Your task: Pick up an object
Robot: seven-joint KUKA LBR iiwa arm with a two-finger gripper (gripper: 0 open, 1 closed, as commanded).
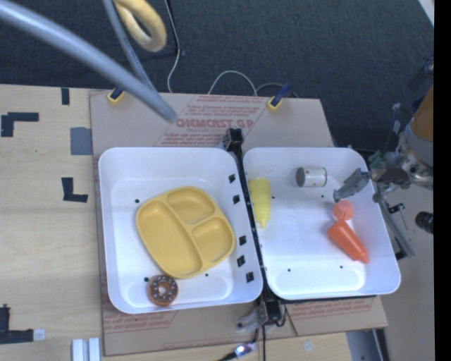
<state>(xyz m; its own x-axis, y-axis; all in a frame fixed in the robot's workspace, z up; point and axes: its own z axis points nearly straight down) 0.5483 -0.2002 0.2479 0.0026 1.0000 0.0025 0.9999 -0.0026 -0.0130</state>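
Up at the top left of the picture we see a long grey pole (84, 53) very close to us, all blurry, with a yellow loop (141, 21) beside it. Lower down we see two white bins side by side. At the right bin's (310, 278) right side lies an orange carrot toy (346, 238), fat at one end and thin at the other, with a small round orange piece (342, 209) touching its top. Near the top of that bin lies a little grey can (311, 176) on its side, and a yellow corn toy (260, 201) rests by the left wall. The gripper (359, 182) reaches in from the right, just above the carrot, with nothing in it, and we cannot tell if it is open or closed. In the left bin (116, 211) sits a yellow plate (184, 230) with three parts, and a brown donut (163, 290) lies below it. Both bins rest on brown cardboard (211, 120) on a light wood bench (42, 233). Dark blue carpet (317, 42) fills the top of the picture.
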